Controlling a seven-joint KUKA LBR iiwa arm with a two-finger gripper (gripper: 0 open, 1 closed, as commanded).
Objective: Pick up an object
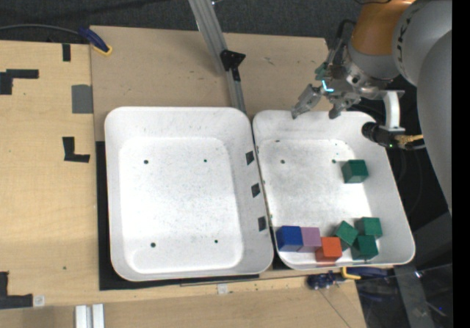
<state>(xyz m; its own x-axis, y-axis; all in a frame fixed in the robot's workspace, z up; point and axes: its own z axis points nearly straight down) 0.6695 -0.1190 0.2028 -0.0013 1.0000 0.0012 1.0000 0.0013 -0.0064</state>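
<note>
My gripper (pixel 317 109) hangs over the far edge of the right bin (pixel 308 128), its two fingers spread apart with nothing between them. A green block (pixel 355 171) lies alone in the right bin, nearer than the gripper and to its right. Along that bin's near edge sit a blue block (pixel 289 238), a purple block (pixel 311 237), an orange block (pixel 330 247) and three green blocks (pixel 360 235) bunched together.
The left bin (pixel 176 191) adjoins the right one. A slanted metal post (pixel 213 33) rises behind the bins, just left of the gripper. The bench (pixel 44 172) stretches out to the left, with black tape marks.
</note>
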